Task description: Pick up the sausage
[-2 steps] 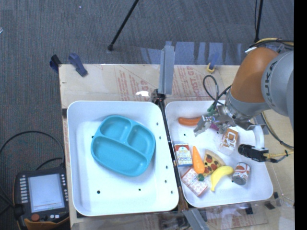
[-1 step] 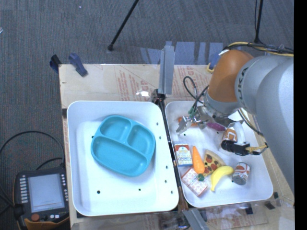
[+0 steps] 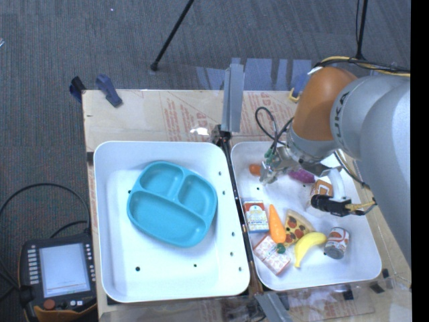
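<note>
One grey arm bent down into right bin (image 3: 365, 263), gripper (image 3: 269, 173) low beside sausage (image 3: 255, 170), grip state unclear

Arm (image 3: 362, 113) hides the right bin's (image 3: 348, 274) far corner

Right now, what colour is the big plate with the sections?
The plate is light blue, sitting in the left bin. The camera view shows it clearly.
</note>
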Controlling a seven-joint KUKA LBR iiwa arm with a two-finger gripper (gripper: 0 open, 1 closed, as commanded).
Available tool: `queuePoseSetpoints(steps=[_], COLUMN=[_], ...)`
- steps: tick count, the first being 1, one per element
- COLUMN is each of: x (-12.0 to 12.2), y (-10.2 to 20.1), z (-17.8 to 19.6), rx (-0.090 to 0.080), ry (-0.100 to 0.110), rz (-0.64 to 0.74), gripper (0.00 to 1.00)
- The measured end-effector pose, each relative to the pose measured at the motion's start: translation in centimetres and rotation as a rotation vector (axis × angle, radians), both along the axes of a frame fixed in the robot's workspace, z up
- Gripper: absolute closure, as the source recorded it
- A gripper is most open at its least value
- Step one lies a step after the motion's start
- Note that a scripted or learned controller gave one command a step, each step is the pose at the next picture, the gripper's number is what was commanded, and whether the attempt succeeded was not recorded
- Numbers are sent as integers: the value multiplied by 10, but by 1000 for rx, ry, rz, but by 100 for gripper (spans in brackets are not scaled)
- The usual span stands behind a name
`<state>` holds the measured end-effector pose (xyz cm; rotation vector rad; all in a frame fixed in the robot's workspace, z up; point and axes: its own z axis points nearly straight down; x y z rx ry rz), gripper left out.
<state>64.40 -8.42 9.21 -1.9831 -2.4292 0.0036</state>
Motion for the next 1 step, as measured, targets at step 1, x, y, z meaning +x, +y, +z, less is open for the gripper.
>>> queuePoseSetpoints(steps=[1], x=[0], y=[0], z=[0], rx=[0], ry=[0], rz=[-1], gripper=[0])
